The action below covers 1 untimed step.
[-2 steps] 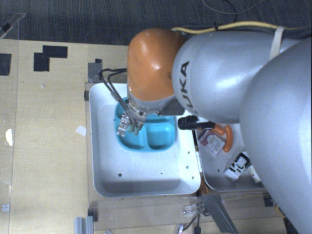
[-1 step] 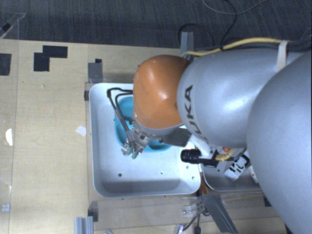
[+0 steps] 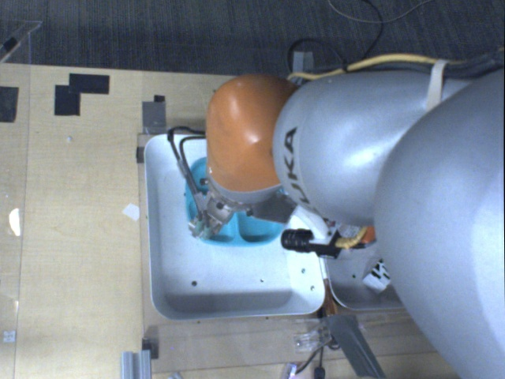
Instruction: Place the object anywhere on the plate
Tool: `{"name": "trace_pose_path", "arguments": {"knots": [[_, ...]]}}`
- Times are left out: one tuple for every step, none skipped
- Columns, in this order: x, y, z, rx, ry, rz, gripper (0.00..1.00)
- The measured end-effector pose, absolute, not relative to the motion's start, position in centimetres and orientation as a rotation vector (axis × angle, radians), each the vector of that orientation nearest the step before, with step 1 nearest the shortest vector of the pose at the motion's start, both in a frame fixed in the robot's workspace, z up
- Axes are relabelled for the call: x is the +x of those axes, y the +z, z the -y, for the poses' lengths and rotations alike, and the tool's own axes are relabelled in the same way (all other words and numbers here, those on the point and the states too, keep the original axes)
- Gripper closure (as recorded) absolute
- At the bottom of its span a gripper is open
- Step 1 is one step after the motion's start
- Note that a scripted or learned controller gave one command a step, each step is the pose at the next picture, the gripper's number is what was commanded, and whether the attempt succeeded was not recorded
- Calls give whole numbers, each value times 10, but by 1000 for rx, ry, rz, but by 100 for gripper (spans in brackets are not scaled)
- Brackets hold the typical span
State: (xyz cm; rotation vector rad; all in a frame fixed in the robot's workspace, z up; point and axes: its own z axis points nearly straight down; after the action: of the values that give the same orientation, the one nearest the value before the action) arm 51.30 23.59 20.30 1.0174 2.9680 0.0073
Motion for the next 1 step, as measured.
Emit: {"name": "trace_pose_path", "arguments": {"knots": [[504,191,-181,1608,4,-2697,100]]}}
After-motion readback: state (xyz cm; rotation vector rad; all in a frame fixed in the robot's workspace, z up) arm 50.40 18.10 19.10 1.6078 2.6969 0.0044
